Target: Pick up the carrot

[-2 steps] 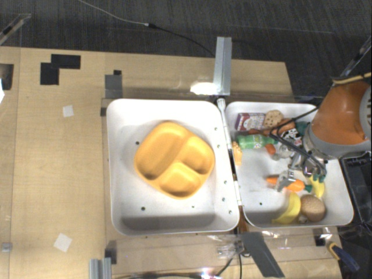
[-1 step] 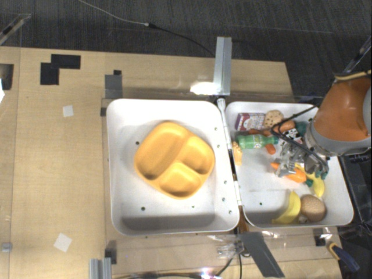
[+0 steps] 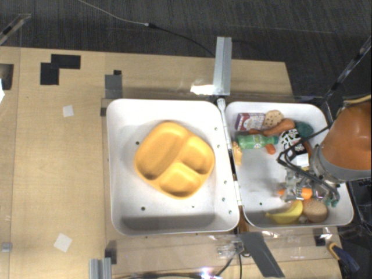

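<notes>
We took the carrot [image 3: 283,126] to be the tapered orange piece lying near the far wall of the right-hand shallow white bin [image 3: 256,182]. It rested just beside a green plastic bottle [image 3: 254,141] and near a maroon snack packet [image 3: 249,121], in a tight cluster of small items. The pincer [image 3: 297,192] was low in the same bin but towards its near end, well apart from that carrot, hovering close to a yellow banana [image 3: 286,214] and a round brown potato-like piece [image 3: 315,211]. We could not tell whether the pincer was wide or narrow, since cables and the grey arm with its orange band [image 3: 349,147] crowded the spot. A small orange fleck beside it was too blurred for us to name. We saw nothing we could call a held thing, so we judged the step to be the approach, with the grasp not yet made. The next move, as we read it, called for travel across the bin to the far cluster and a descent that caught the carrot without dragging the bottle along. Beyond lay the left white bin [image 3: 125,217] with a yellow divided plastic plate [image 3: 174,158], on the pale wooden counter [image 3: 52,167].
</notes>
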